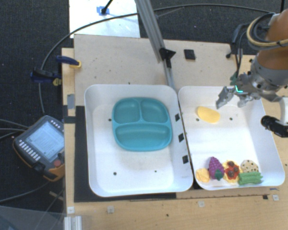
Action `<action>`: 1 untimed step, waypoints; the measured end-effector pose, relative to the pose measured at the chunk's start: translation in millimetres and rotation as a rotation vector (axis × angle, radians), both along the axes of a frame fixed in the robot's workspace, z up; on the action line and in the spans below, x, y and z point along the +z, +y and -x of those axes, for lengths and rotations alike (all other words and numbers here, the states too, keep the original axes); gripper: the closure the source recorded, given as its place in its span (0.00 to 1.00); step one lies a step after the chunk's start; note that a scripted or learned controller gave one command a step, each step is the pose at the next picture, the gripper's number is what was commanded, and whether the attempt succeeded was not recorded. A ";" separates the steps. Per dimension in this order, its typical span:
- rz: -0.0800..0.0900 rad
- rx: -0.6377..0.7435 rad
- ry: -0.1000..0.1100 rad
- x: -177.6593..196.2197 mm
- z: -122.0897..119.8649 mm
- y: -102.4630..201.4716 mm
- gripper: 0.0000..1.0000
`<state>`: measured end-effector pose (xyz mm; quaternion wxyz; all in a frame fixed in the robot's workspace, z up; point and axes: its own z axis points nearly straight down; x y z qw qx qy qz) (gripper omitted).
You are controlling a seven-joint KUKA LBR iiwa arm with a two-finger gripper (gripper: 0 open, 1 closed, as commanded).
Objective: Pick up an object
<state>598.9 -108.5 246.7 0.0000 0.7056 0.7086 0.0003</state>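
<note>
- The pincer point(232, 98) is hovering over the upper part of the right white bin point(266, 143), its two grey fingers spread apart with nothing between them.
- Just below and to its left, the flat yellow oval toy food piece point(208, 114) is lying alone on the bin floor, near the pincer but not touching it; that looks like the likeliest target.
- Down along the near edge of the same bin, a cluster is sitting packed together: a small yellow round piece point(202, 175), a purple grape bunch point(215, 167), a red-and-yellow pizza-like piece point(231, 170), a speckled cookie point(249, 166) and a green pea-pod piece point(250, 178).
- In the left white bin point(98, 128) a teal divided plastic plate point(141, 124) is resting, well apart from the action.
- Risk, as I'm reading it: the yellow oval is lying very flat, so the fingers could be closing above it or skidding it across the smooth floor.
- The pincer is also sitting off to the oval's right; coming straight down from here would be landing beside it.
</note>
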 end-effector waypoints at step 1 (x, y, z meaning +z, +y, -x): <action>0.000 0.000 -0.001 0.5 -0.3 0.0 0.00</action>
